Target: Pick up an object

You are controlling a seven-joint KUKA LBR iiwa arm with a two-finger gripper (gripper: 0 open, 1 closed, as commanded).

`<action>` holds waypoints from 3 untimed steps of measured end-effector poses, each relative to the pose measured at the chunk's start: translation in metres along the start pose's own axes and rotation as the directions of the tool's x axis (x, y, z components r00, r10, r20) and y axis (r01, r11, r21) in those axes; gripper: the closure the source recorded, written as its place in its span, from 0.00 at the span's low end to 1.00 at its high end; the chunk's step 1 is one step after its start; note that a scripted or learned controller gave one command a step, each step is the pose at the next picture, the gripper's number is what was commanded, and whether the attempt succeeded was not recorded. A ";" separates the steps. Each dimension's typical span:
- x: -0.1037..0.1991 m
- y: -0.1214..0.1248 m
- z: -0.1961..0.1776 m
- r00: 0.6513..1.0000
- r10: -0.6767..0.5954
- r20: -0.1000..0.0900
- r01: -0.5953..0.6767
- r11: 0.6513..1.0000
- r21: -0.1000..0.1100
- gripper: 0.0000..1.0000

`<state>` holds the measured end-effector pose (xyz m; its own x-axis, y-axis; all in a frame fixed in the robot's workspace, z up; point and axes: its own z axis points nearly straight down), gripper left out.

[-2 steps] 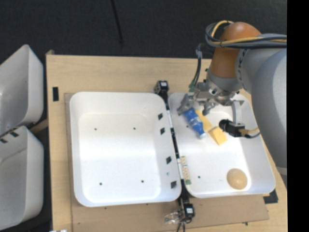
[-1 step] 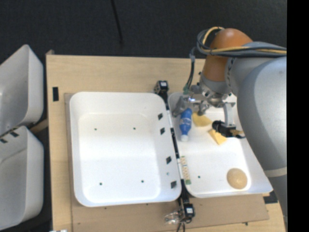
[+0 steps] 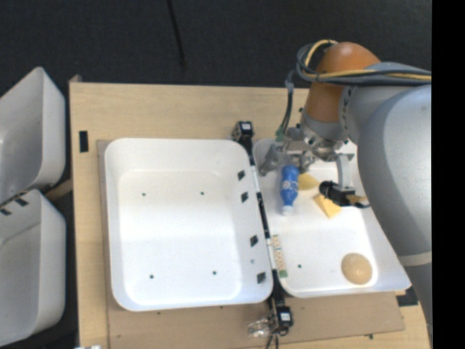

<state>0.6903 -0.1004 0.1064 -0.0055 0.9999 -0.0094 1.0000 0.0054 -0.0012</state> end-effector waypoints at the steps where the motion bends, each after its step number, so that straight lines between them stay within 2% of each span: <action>1: -0.080 0.000 -0.126 1.000 0.010 -0.001 -0.010 1.000 -0.018 0.00; 2: -0.032 -0.013 -0.033 1.000 0.001 -0.010 -0.001 1.000 0.003 0.00; 3: -0.023 0.001 0.003 1.000 0.002 -0.005 -0.002 1.000 -0.010 0.00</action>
<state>0.6917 -0.1235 0.1038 -0.0033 1.0000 -0.0047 1.0000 0.0034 0.0083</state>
